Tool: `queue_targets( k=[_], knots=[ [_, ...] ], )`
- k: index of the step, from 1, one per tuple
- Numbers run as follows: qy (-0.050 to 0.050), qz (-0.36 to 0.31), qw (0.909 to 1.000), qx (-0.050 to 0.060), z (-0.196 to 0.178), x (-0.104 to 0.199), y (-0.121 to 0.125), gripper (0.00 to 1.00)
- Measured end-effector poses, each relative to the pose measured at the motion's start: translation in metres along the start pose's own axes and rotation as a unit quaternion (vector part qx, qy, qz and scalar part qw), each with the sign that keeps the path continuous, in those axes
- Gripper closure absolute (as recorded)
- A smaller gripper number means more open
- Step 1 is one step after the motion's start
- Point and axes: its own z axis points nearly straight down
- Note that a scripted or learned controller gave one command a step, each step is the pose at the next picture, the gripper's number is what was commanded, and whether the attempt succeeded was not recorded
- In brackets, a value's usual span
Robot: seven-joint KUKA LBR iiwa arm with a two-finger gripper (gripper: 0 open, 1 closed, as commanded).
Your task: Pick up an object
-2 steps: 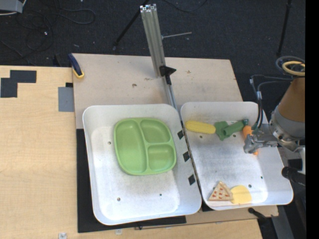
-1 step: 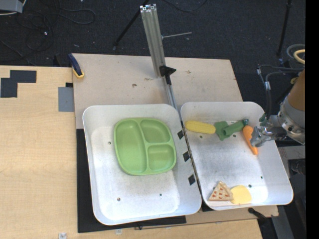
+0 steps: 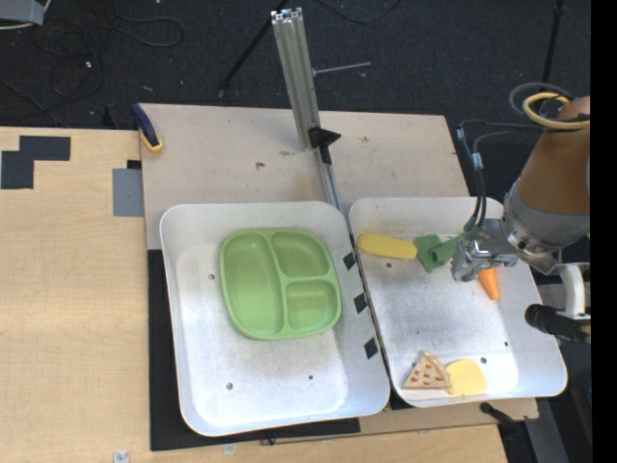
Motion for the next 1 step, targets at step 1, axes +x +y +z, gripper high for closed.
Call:
queue_targets(
  k=[1],
  knots=[
    [0.000,0.000,1.0000,0.000,-0.0068,0.0525,0.0059,1.00]
  ],
)
